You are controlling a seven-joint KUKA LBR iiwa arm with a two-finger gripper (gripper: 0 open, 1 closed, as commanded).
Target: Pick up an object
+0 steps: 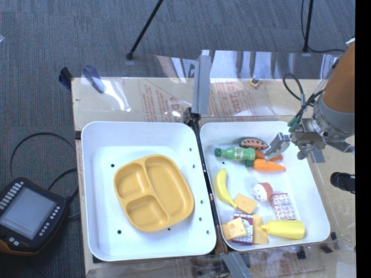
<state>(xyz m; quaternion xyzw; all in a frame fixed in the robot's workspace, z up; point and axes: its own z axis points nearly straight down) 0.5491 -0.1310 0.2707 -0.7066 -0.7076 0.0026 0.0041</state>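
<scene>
The likeliest target is the toy carrot (269,166), which lies in the upper middle of the right bin (322,204), long axis roughly left-right across the frame, pointed end toward the right. It sits just below and slightly left of the gripper (281,142). One grey finger (278,139) reaches down-left toward the carrot's leafy end; the second cannot be made out against the wrist hardware, so whether the fingers are spread or pressed together cannot be told. Nothing is seen pinched between them.

Touching the carrot on its left is a green bottle (235,153), also lying left-right, cap toward the left. Just above the two lies a brown-red watermelon slice (253,142). These three crowd together, and in my judgement a descent at the carrot's left end risks striking the bottle or the slice; the right end is freer.

Lower in the same bin, well apart from the fingers: a banana (223,187) lying near-vertical in the frame, a cheese wedge (245,204), a small white and red piece (262,191), a red carton (283,206), a yellow bottle (283,230) and a boxed item (239,228) at the lower edge.

The left bin (93,155) holds a yellow divided plate (153,191), remote from the arm. Both bins rest on the surface (151,97).
</scene>
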